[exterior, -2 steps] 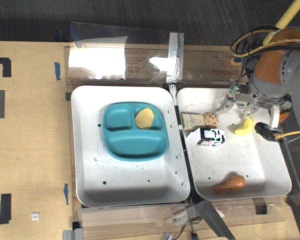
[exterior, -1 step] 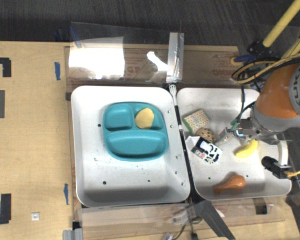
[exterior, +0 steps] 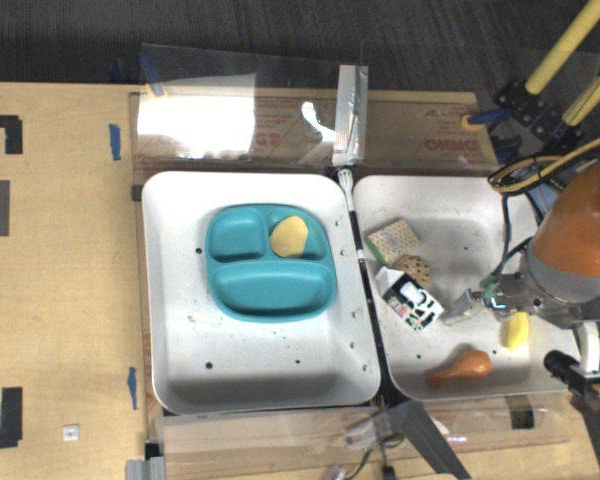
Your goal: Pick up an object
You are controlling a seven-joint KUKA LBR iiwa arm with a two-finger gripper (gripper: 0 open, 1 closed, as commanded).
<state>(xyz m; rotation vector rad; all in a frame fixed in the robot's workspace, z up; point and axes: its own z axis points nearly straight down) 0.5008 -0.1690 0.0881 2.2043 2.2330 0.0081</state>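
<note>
Gripper [exterior: 480, 300], grip state unreadable, hangs low in right bin [exterior: 450, 203], at 9 o'clock of banana [exterior: 517, 331], likely lining up a pick.

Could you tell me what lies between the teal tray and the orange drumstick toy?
In the camera view, the bins' adjoining rims and bare white floor lie between the teal tray and the orange drumstick toy.

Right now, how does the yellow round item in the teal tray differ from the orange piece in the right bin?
The yellow round item is pale yellow and compact; the orange piece is darker orange-brown and elongated. The former sits in the teal tray's upper-right compartment, the latter on the right bin's floor. Both look like toy food.
</note>
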